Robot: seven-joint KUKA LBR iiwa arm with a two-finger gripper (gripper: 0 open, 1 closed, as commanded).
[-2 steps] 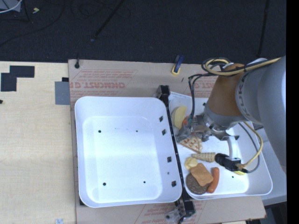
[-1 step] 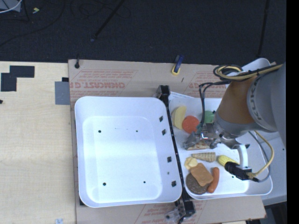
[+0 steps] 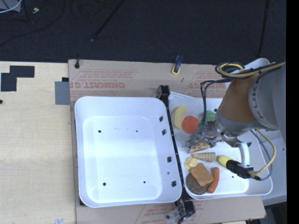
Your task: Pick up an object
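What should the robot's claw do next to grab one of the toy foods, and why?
Probably sink straight down a little. The gripper hangs low in the right bin, just above the pizza slice and beside the red tomato. Nothing shows between its fingers, so it likely needs to drop onto the slice before closing.

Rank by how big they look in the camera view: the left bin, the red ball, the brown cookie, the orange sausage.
1. left bin
2. brown cookie
3. red ball and orange sausage: they look about alike, so I won't rank them.
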